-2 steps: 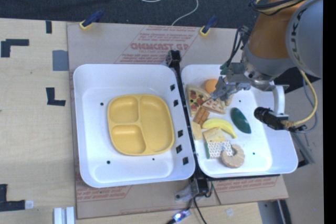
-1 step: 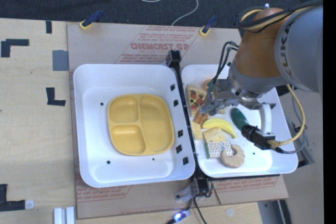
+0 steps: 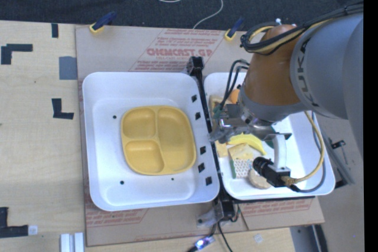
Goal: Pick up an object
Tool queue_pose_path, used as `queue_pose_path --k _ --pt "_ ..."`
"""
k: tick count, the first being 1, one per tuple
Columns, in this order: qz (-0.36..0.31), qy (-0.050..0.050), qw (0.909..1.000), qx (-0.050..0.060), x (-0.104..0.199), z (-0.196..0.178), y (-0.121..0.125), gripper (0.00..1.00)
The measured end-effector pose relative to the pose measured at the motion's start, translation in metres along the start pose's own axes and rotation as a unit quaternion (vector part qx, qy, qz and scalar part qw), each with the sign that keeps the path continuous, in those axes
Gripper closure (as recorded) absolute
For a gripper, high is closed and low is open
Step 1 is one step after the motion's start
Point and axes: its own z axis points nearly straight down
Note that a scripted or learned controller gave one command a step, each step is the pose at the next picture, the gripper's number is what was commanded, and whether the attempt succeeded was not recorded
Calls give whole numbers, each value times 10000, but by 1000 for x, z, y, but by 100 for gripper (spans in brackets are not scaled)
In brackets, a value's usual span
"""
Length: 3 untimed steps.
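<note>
You have the arm (image 3: pixel 295 77) coming in from three o'clock and bent down over the right bin (image 3: pixel 307 183), its orange band above the wrist covering much of that bin's far half. The gripper (image 3: pixel 236 130) sits low at the bin's nine o'clock side, just beside the divider between the two bins; whether it is open or closed you cannot tell, since the wrist hides it. Directly under it, toward six o'clock, lies a small cluster of objects: a yellow banana (image 3: pixel 248 141), a pale speckled block (image 3: pixel 240 167) and a brown rounded item (image 3: pixel 258 180), all close together. The left bin (image 3: pixel 100 97) at nine o'clock holds a yellow divided plate (image 3: pixel 158 140) lying flat near its middle. Both bins rest on a cardboard sheet (image 3: pixel 171 47) on the counter (image 3: pixel 35 150).
</note>
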Motion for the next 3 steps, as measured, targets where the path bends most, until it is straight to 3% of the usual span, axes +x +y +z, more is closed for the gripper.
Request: queue_pose_path --k 1,3 --pt "3 -1 10000 -8 25 -4 -14 100" --pt "16 -5 10000 -12 19 -22 -18 100"
